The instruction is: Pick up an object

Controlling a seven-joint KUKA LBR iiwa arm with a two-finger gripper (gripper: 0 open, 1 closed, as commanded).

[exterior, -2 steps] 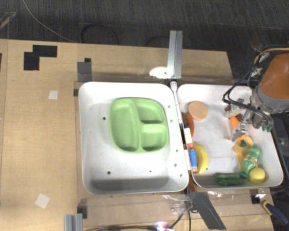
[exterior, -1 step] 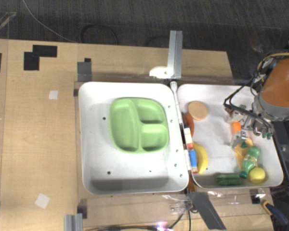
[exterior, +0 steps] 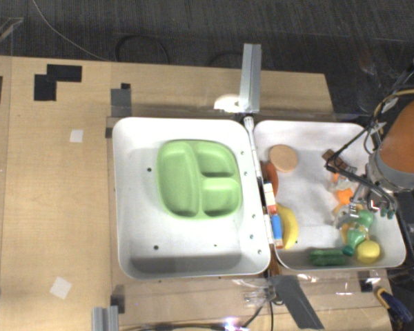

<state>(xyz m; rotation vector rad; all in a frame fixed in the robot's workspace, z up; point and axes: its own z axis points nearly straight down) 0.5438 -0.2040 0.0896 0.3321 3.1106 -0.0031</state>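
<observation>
Gripper (exterior: 350, 209) of the grey arm sits low over the right part of the right bin (exterior: 310, 133), at the right of the frame, among a cluster of small things; whether it is parted or closed, or has anything in it, cannot be told from this slanted look down. Just above it, at the frame's right edge, the arm's orange band (exterior: 404, 143) shows.

Beneath and beside the tool lie an orange piece (exterior: 344, 196), a green bottle-shaped toy (exterior: 359, 227) and, in the bin's lower right corner, a yellow lemon-like ball (exterior: 368, 252). A dark green cucumber (exterior: 329, 256) lies along the bottom wall, near the ball. A banana (exterior: 288, 226) lies beside the bin's left wall, with a slim red, white and blue object (exterior: 270, 209) touching the wall next to it. A round tan disc (exterior: 283, 158) rests in the upper left part of that bin, well apart from the tool.

In the left bin (exterior: 134, 185), at the middle of the frame, a light green divided tray (exterior: 196, 178) lies in the upper half.
</observation>
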